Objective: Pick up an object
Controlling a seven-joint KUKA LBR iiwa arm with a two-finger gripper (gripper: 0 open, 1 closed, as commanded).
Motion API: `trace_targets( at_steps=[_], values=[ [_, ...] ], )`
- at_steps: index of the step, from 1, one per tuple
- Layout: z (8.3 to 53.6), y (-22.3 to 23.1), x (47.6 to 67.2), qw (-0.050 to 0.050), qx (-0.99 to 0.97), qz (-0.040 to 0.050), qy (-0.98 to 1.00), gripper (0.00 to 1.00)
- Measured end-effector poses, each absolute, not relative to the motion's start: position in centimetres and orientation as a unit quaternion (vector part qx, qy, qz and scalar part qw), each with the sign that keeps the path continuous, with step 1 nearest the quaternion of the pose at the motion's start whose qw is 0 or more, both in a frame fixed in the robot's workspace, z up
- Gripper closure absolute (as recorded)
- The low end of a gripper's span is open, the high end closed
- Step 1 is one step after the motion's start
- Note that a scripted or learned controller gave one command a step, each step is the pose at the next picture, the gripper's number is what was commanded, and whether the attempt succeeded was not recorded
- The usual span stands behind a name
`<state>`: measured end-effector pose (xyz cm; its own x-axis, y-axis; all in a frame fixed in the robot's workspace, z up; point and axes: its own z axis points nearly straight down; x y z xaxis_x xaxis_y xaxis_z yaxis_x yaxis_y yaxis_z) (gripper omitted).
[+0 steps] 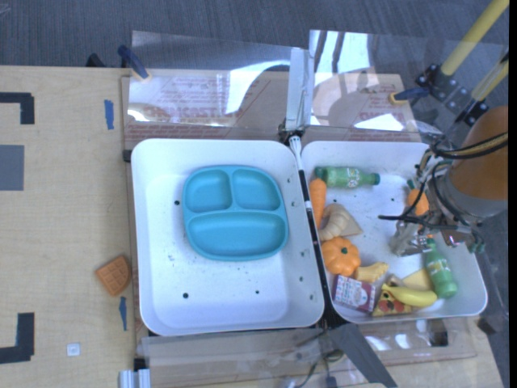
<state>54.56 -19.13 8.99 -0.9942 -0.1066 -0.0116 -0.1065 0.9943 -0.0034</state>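
The arm's two-finger metal gripper (414, 241) hangs low near the right bin's (472, 301) right edge, its grip impossible to judge amid cables and glare. A green plastic bottle (440, 272) lies just beside it, apparently free. A yellow banana (412, 297) rests along the bin's front edge.

You have lots of open floor in the left bin (161, 281) around the blue plate (234, 212), the right bin (477, 297) is crowded, pumpkin (341, 255), banana (412, 296) and green bottle (440, 272) packed close, a small bare patch near its middle.
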Motion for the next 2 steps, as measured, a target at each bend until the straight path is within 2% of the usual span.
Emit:
trace_targets(
  at_steps=[1,2],
  values=[
    [8.90,-22.35,60.14,0.007,0.096,-0.0010,0.995,1.00],
    [8.80,-22.31,60.06,0.005,0.096,-0.0007,0.995,0.00]
  ],
)
